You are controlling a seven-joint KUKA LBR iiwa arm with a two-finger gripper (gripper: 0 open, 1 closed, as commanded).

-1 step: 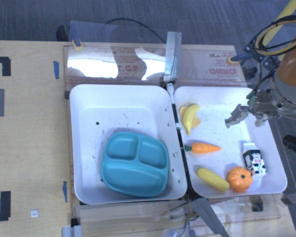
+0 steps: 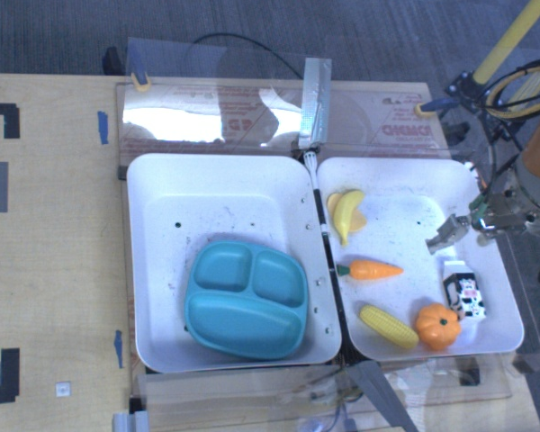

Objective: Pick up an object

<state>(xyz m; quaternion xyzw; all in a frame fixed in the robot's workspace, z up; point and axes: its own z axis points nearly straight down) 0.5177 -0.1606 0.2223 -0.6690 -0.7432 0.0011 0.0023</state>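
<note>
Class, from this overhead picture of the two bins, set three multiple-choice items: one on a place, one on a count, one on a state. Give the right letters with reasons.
1. Where does the blue divided tray lie?
A. in the left bin
B. in the right bin
C. on the wooden bench

2. How many toy foods lie in the right bin?
A. two
B. four
C. six

3. How does the toy carrot lie?
A. standing on its tip
B. flat on the bin floor
C. stacked on the tray

Answers:
1 A: the tray rests on the floor of the left bin.
2 B: banana, carrot, corn cob and small orange pumpkin.
3 B: it lies on its side, pointing right, apart from the other toys.
</note>
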